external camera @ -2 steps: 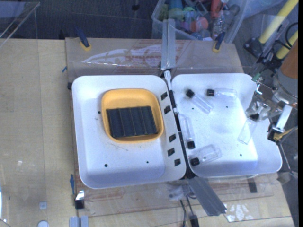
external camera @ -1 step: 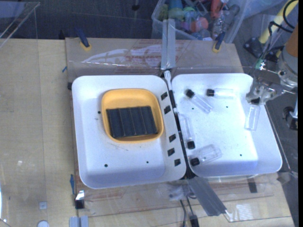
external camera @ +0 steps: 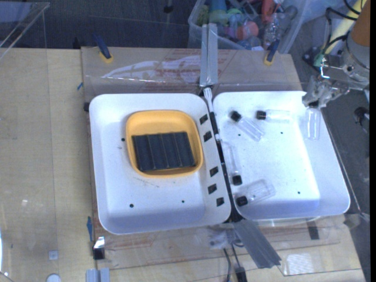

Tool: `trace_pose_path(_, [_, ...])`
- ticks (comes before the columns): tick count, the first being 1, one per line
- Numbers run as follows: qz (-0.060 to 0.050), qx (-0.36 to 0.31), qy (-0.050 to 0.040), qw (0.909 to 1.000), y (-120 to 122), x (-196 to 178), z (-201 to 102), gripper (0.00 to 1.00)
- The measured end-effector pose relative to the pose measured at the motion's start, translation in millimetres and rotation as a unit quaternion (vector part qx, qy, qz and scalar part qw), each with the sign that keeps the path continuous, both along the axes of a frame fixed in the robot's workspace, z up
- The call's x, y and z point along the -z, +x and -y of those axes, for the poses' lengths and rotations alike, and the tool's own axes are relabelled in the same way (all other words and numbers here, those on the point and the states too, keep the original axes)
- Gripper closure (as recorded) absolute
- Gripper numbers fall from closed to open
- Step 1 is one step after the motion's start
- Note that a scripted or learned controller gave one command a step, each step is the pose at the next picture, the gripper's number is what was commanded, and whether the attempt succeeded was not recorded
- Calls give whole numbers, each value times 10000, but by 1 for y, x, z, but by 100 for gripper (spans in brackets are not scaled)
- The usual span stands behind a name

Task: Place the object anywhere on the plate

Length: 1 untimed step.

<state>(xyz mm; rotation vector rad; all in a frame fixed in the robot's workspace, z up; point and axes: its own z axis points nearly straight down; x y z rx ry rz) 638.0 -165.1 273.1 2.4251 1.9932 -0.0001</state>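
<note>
My gripper (external camera: 316,96) sits at the far right corner of the right bin (external camera: 329,187), just over its rim. My grey wrist reaches in from the right above it. From this slanted look down I cannot tell whether the gripper is wide or narrow, nor whether anything is caught in it. Just beneath it, touching or nearly touching its tip, a clear vial (external camera: 311,125) lies against the bin's right wall, its long side running away from me. Whether it rests on the bin or hangs from my tool I cannot make out. The yellow plate (external camera: 135,122) sits in the left bin (external camera: 111,204), toward that bin's far side. A dark ribbed block (external camera: 163,151) lies flat on it, covering most of the plate's floor and well inside its rim. Four more clear vials with black caps are spread over the right bin's floor, all apart from the plate. One capped vial (external camera: 248,126) lies slanted near the far left corner. A second vial (external camera: 274,116) lies just to its right, crosswise. A third vial (external camera: 231,164) lies along the divider between the bins. A fourth vial (external camera: 256,191) lies near the front left corner, its cap toward the divider. A row of small black tabs (external camera: 210,154) runs down the left bin's side of that divider. Behind the bins stands a clear tub (external camera: 247,10) of coloured odds and ends.
</note>
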Motion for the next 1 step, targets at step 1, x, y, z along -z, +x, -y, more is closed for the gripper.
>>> trace_pose_path(1, [9,-1560,-5,9878,30,22,5,100])
